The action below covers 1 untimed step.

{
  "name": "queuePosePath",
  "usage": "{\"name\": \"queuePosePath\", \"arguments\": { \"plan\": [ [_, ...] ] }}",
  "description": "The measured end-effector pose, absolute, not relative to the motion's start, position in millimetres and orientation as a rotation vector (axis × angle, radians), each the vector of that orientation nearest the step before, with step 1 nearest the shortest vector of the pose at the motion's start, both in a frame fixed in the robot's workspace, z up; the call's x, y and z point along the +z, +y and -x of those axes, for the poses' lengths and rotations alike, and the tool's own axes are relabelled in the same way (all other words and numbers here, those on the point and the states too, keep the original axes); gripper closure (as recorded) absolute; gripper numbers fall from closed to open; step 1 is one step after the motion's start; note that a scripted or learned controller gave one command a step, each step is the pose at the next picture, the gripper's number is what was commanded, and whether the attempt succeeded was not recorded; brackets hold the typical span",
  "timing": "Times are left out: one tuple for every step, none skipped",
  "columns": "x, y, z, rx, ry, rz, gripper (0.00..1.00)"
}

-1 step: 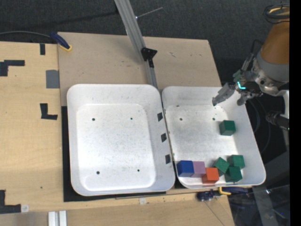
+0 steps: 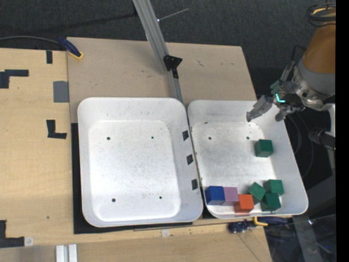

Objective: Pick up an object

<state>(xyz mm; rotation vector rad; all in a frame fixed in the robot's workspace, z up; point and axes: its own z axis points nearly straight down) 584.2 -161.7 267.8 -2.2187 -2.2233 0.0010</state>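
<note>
Where blocks (image 2: 244, 195) crowd, metal pole (image 2: 155, 34) apart.

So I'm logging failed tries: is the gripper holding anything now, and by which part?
Nothing is held. The gripper hangs above the right bin's far right corner, nothing between its fingers; the blocks lie in the bin.

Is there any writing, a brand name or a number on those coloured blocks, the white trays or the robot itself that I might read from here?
None can be read.
The blocks, such as the lone green block and the blue block, have plain faces.
The right tray and the left tray carry only small dark dots.
The black tape marks on the bench are shapes, not letters.
The claw shows a small teal light, no label.
</note>
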Motion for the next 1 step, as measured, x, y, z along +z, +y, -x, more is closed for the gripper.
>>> {"name": "queuePosePath", "arguments": {
  "plan": [
    [203.3, -163.3, -581.4, 0.008, -2.218, 2.217, 0.00]
  ]
}}
